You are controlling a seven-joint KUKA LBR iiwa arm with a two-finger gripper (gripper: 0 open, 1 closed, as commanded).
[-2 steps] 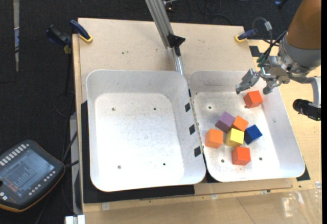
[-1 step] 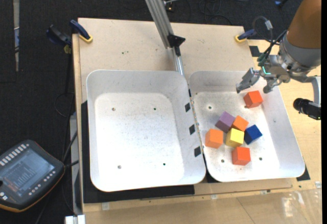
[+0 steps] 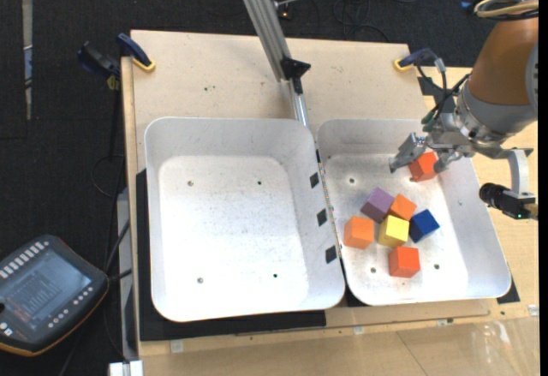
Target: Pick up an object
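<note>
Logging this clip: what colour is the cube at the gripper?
Orange-red, the small cube at the gripper, in the camera view.

The arm (image 3: 503,66) has a broad, rounded orange band over a smooth grey wrist section. Thin black cables loop along its left side. Below the wrist sits a grey metal claw (image 3: 414,157) with angular parts. A white bracket carrying a small black piece hangs on the right.

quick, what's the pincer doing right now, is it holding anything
Pincer: closed on the red-orange block, above the right bin.
</note>
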